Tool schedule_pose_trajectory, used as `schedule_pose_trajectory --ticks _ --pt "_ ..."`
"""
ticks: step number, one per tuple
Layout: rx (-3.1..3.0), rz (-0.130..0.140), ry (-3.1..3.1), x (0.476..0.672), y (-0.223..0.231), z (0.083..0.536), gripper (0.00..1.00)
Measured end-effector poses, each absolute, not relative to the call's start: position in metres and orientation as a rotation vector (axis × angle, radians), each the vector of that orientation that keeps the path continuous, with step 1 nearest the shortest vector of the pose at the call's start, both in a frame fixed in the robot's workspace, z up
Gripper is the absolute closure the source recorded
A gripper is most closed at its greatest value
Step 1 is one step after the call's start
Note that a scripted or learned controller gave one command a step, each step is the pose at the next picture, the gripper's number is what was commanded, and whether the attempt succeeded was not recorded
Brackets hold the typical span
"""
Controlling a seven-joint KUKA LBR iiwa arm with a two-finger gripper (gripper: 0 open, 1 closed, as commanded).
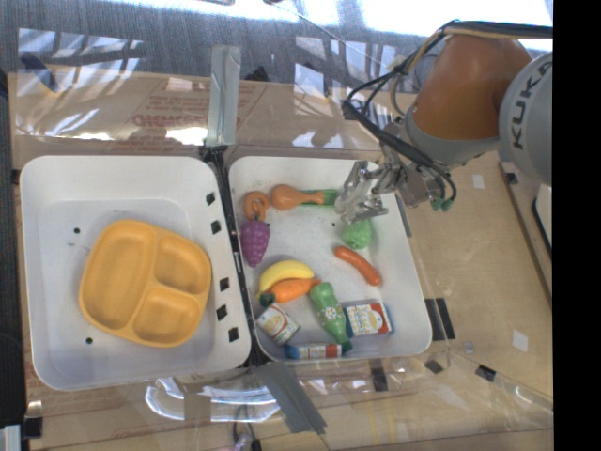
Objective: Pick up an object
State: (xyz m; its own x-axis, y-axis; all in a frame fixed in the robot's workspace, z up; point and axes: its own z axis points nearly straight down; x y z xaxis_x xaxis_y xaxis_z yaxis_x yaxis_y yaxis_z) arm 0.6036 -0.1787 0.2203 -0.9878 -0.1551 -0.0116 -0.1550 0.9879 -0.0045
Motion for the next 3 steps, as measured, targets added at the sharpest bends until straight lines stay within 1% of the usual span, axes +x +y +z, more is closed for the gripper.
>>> schedule_pose_trajectory --ticks 1,2,3 --pt "-0.441 0.003 3.115 0.531 -0.191 0.182 1.0" --pt "-0.441 0.003 3.113 0.531 -0.19 0.183 0.0" --pt "-0.697 0.002 3.064 0.559 -0.209 0.09 0.0"
